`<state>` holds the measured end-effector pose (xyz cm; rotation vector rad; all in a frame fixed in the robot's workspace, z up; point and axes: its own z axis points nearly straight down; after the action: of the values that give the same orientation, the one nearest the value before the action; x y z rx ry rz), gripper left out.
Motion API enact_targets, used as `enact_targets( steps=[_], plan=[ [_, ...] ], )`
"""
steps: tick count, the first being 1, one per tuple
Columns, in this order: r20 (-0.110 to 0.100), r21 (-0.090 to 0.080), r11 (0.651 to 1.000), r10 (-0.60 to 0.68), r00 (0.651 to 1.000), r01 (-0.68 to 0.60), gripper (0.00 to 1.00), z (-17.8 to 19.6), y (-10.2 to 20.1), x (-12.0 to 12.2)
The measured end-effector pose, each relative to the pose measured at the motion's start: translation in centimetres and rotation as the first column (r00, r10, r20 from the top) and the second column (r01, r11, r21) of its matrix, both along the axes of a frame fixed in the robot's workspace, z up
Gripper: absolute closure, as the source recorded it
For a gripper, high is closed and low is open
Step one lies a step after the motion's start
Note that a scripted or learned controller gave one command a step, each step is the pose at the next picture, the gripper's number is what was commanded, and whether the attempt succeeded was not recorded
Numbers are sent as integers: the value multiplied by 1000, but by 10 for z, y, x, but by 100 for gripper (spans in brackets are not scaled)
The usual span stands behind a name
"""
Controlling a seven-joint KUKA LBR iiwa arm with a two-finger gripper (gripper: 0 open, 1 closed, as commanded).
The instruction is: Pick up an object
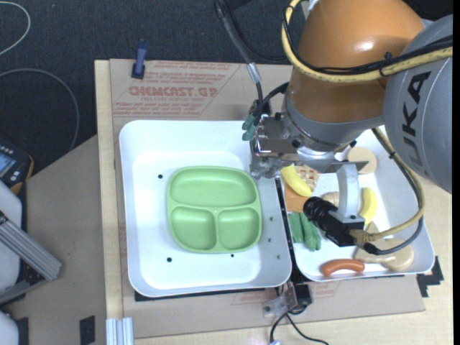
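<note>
In the right-hand shallow white bin (424, 254) we see a heap of toy food under and around the tool (267, 152). A yellow plastic banana piece (296, 180) lies just right of and below the tool, touching an orange wedge-shaped piece (294, 187) beside it. Further down from the tool a dark green bean-like plastic piece (305, 230) lies along the bin's left wall, and lower still a red-orange plastic sausage (342, 267) rests near the front rim, just beside a pale tan flat piece (394, 259). Right of the tool a second yellow curved piece (369, 204) shows past a grey bracket, and a pale round disc (361, 157) sits near it, partly hidden by the arm.

The tool itself hangs over the divide between the two bins, at the upper part of that edge. We see its metal body, but its tips are lost against the bin wall and the toys, so we cannot tell whether it is wide, narrow or gripping anything.

Left of the tool, the other shallow white bin (140, 192) holds a light green plastic tray with three compartments (213, 208), lying flat near its middle.

The big orange band of the grey arm (356, 31) looms above and right of the tool. Both bins sit on the brown board of the desk (180, 85).
</note>
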<state>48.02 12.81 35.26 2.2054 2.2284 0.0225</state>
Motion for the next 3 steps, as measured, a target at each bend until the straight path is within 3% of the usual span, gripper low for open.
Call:
enact_targets(
  steps=[1, 2, 3],
  plan=[
    [-1, -4, 1000, -14, 1000, 14, 100, 99, -49, 0],
    [-26, -8, 1000, -15, 1000, 15, 100, -34, -75, -2],
    [-6, -3, 1000, -3, 1000, 3, 100, 36, -19, 0]
  ],
)
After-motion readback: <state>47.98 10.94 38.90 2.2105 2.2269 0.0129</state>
